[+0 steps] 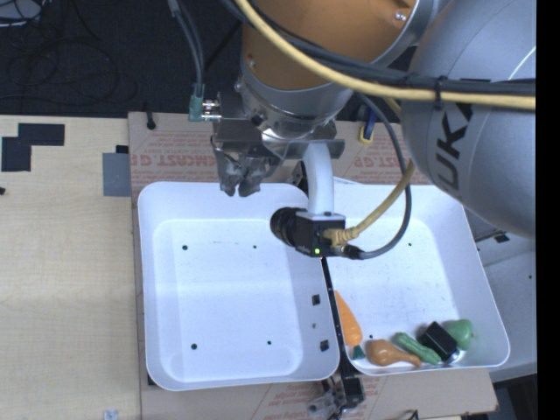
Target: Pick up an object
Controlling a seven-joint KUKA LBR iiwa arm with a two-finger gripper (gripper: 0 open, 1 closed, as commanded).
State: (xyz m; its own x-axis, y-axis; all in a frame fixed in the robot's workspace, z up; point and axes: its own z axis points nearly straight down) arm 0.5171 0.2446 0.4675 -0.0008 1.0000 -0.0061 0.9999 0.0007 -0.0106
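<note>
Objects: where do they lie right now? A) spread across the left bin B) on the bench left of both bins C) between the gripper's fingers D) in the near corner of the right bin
D: the carrot, the tan piece, the green pieces and the black piece are bunched in the right bin's near corner, while the gripper hangs at the left bin's far rim with nothing seen between its fingers.
</note>
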